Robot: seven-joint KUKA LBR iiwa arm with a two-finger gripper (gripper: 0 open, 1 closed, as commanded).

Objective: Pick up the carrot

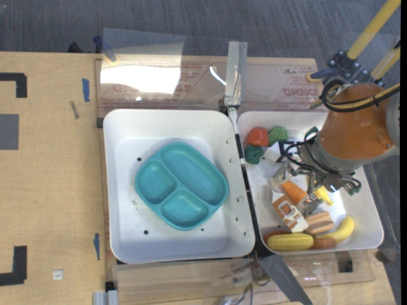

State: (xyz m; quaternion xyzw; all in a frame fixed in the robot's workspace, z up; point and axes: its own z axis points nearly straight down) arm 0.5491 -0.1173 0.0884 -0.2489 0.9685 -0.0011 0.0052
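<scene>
Gripper low in right white bin, under orange wrist band; finger state cannot tell, blurred among cables; small orange carrot just beside fingertips, on their left, touching or nearly; carrot's long axis diagonal, far-left to near-right; yellow banana nearer, right; teal divided plate in left white bin.

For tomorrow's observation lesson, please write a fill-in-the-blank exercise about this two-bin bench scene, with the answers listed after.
1. The teal divided plate lies in the ____ bin.
2. The plate has ____ compartments.
3. The carrot lies in the right bin, just below the ____.
4. The banana is coloured ____.

Answers: left; three; gripper; yellow
</scene>
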